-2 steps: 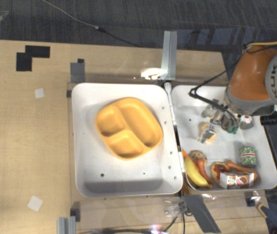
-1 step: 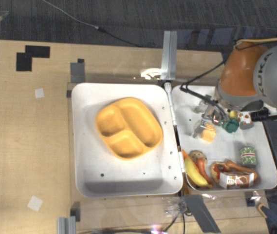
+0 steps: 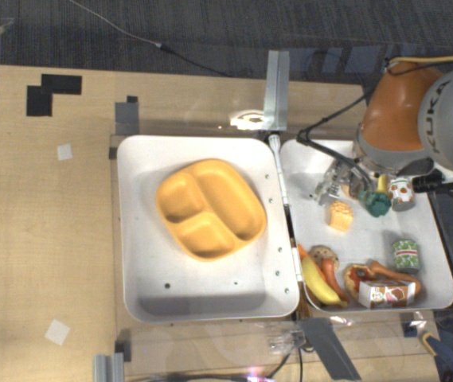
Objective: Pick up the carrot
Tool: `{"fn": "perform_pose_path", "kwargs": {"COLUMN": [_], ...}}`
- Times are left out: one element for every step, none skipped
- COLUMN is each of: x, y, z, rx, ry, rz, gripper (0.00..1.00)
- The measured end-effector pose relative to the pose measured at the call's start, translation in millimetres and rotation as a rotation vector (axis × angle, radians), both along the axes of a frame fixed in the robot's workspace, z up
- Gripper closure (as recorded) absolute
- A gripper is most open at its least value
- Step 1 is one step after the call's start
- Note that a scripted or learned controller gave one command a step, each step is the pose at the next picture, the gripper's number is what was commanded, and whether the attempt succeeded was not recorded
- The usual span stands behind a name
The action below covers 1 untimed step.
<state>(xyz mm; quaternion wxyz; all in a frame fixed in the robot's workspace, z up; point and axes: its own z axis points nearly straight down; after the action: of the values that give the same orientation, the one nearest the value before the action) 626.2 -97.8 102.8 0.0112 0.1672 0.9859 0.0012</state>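
From the overhead camera, the arm (image 3: 429,122) reached in from the right over the right bin (image 3: 302,161), its gripper (image 3: 339,183) low above the bin's upper half. Whether the tool was spread or pressed together could not be told (too blurred). The carrot (image 3: 331,274) lay near the bin's front edge, just beside a banana (image 3: 318,280), well apart from the gripper. In the left bin (image 3: 142,237) sat a yellow divided tray (image 3: 208,208).
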Motion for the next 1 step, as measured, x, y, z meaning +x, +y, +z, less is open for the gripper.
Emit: {"fn": "perform_pose_path", "kwargs": {"x": [-31.1], "y": [-7.5], "z": [-12.0], "rx": [-0.017], "ry": [0.004], "rz": [0.855], "gripper": [1.00]}}
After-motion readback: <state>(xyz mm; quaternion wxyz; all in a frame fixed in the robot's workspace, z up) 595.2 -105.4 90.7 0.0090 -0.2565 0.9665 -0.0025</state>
